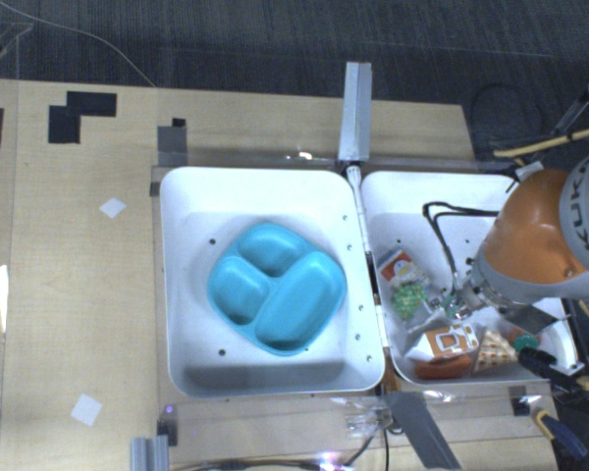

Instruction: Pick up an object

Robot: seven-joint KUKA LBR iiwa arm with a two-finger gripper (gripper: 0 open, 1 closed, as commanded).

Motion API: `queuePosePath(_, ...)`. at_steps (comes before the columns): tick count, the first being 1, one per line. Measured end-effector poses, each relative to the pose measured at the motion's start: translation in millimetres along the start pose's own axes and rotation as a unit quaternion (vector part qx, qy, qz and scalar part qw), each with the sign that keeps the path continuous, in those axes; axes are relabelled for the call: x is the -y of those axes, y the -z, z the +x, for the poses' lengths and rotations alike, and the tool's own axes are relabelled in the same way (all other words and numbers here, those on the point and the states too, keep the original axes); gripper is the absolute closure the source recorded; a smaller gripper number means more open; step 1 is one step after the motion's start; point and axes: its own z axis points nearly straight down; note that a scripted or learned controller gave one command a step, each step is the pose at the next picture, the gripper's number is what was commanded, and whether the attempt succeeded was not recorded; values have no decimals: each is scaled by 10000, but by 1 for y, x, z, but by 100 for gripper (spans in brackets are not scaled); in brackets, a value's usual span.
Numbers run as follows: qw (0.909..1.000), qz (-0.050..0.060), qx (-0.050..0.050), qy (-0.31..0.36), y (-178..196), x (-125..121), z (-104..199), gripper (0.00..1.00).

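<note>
Orange pack (450, 350) lay in right bin (412, 199), just below and left of claw (461, 302); long axis roughly left-right. Green packet (408, 298) sat just left of claw. Claw state: cannot tell, hidden under wrist.

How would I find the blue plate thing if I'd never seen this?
Look at the two white bins side by side and pick the left bin. The blue tray lies in its middle. It is bright blue with three sections, unlike the small packets in the right bin.
</note>
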Motion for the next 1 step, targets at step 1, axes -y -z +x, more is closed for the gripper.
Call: queuePosePath(1,9982,6,-6,-594,-3,-86,-43,0)
